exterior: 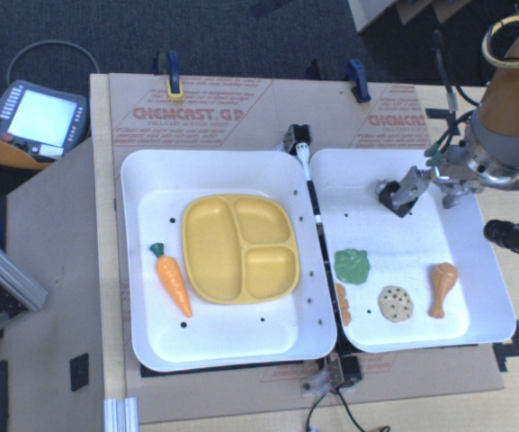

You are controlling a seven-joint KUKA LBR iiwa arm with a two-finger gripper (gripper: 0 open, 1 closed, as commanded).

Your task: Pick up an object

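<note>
Two shallow white bins are being borne side by side on the bench: the left bin (142,241) and the right bin (475,268). One yellow plate (239,247) with three compartments is lying in the left bin, and one toy carrot (173,283), orange with a green top, is resting just beside the plate's left edge, slanted.

Four toy foods are being held by the right bin, all in its near half. One green lettuce piece (352,265) is lying near the divider between the bins. One round tan cookie (395,303), speckled with dark chips, is lying below and to the right of it. One drumstick (441,288), orange-brown with a paler narrow end, is resting to the cookie's right, apart from it. One small orange piece (342,303) is lying against the bin's left wall; what it is cannot be told.

The gripper (398,196) is being seen over the far part of the right bin, well apart from all four foods. Nothing is being pinched, and whether the claw is spread or pressed together cannot be told.
</note>
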